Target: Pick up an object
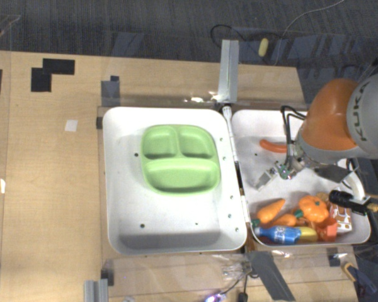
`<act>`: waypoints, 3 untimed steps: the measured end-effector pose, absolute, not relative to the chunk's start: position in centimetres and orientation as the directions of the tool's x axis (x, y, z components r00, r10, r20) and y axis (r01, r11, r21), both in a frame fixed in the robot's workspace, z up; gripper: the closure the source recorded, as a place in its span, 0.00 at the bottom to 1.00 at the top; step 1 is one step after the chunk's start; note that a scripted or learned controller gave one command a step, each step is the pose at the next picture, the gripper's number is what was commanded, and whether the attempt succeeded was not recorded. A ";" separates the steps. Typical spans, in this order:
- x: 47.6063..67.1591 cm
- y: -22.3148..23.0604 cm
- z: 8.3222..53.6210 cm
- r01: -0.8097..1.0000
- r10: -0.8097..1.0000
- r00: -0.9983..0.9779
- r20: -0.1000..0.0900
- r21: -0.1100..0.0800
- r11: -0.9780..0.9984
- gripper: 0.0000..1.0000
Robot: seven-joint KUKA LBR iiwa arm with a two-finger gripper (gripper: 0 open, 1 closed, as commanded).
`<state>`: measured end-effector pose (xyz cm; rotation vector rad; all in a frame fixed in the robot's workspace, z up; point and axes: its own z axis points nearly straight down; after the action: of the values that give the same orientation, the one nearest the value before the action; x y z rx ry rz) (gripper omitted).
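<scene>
My gripper (pixel 269 177) hangs low over the middle of the right bin (pixel 258 126), at the end of the grey arm with the orange band (pixel 331 115). It points down and to the left at bare bin floor. A red, chili-like piece (pixel 274 146) lies just behind it. In front of it, along the bin's near side, lie an orange carrot (pixel 269 210), an orange pumpkin-like toy (pixel 313 208), a blue bottle (pixel 279 234) and a red-and-white carton (pixel 340 219). I see nothing held.
The left bin (pixel 123 187) holds a green divided plate (pixel 178 158). A metal post (pixel 228 68) stands behind the wall between the bins. A black cable (pixel 288 121) loops beside the wrist. Wooden bench surrounds both bins.
</scene>
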<state>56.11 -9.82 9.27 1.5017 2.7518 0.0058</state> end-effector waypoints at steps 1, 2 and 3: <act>62.9 -13.7 8.9 0.860 0.860 -0.509 -0.009 0.011 0.510 0.00; 66.8 -13.2 8.8 0.896 0.896 -0.444 0.000 -0.006 0.444 0.00; 67.3 -12.9 10.2 0.892 0.892 -0.451 -0.009 0.011 0.451 1.00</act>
<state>67.29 -12.87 10.22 1.6387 2.6644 0.0064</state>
